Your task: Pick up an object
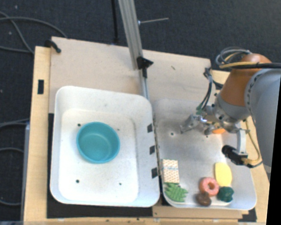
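Claw (206, 125) grip state unclear, above right white bin (196, 155), wooden bench (100, 65), dark carpet (52, 5) with cables.

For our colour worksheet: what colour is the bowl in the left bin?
Teal, seen in the camera view: bowl.

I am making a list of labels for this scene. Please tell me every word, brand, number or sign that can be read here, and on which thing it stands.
No readable text here.
Teal bowl in the left bin: plain.
Checkered block in the right bin: a pattern, no letters.
Yellow piece, pink ring, green leaf shape: no marks.
Arm's orange band: no writing can be made out.
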Controlling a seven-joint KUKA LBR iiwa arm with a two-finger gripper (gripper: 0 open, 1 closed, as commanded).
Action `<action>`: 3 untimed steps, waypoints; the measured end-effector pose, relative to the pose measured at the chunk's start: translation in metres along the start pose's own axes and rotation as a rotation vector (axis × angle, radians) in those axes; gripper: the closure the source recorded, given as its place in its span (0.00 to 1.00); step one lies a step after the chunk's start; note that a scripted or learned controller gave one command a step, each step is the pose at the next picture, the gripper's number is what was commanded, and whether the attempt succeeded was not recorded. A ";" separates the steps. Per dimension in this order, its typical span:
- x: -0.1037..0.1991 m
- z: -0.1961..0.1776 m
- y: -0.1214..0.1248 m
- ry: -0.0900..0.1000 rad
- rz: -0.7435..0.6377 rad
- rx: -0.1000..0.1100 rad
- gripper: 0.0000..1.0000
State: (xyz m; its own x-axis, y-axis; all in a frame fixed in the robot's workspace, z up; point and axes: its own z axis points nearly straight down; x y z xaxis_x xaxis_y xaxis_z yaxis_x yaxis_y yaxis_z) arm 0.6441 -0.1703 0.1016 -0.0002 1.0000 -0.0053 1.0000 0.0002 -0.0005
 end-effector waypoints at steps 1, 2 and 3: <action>-0.001 -0.012 0.001 -0.001 -0.001 -0.003 1.00; 0.003 -0.069 0.012 0.005 -0.004 -0.009 1.00; 0.009 -0.117 0.010 0.005 -0.005 -0.008 1.00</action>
State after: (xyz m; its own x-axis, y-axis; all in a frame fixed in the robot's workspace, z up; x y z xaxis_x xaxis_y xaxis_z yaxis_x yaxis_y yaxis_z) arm 0.6538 -0.1602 0.2182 -0.0051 1.0000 -0.0006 1.0000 0.0051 0.0070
